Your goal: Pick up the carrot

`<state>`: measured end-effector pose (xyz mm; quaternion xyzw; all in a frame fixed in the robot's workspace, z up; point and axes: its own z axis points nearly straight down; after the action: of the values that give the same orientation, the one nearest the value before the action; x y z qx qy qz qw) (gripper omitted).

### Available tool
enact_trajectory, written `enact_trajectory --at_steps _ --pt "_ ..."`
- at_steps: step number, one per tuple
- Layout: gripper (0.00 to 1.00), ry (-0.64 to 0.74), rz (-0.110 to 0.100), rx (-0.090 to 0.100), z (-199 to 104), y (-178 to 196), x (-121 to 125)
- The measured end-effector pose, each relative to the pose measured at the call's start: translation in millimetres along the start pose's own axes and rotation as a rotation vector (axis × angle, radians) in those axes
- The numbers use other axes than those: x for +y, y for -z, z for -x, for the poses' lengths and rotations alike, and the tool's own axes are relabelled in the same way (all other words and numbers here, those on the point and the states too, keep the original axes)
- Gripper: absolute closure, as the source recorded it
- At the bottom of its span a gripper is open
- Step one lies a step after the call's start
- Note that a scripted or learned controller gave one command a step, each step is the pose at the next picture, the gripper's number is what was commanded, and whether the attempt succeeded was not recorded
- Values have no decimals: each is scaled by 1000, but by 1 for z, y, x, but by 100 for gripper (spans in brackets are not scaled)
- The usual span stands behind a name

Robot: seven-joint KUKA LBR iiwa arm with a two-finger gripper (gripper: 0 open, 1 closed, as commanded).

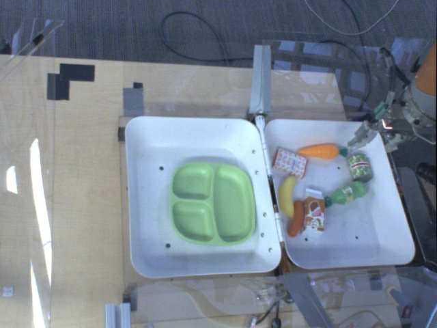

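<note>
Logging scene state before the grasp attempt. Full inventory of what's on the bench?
bins: 2, white, side by side on the bench
plate: 1, green, three compartments, in left bin
carrot: 1, orange, top of right bin
snack packet: 1, pink and white, left of carrot
banana: 1, yellow, right bin near the divider
sausage: 1, red-orange, beside banana
carton: 1, orange and white, centre of right bin
bottle: 1, green, right of carton
can: 1, green label, right of carrot
gripper: 1, grey, above right bin's top right corner, near the carrot's tip
</note>
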<state>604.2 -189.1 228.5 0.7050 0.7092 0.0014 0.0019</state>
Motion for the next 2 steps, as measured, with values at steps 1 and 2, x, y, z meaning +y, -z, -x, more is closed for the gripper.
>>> enact_trajectory --at_steps 1,2 --pt "0 99 1 0 -41 -61 26" --pt "0 14 4 -1 -43 -141 67"
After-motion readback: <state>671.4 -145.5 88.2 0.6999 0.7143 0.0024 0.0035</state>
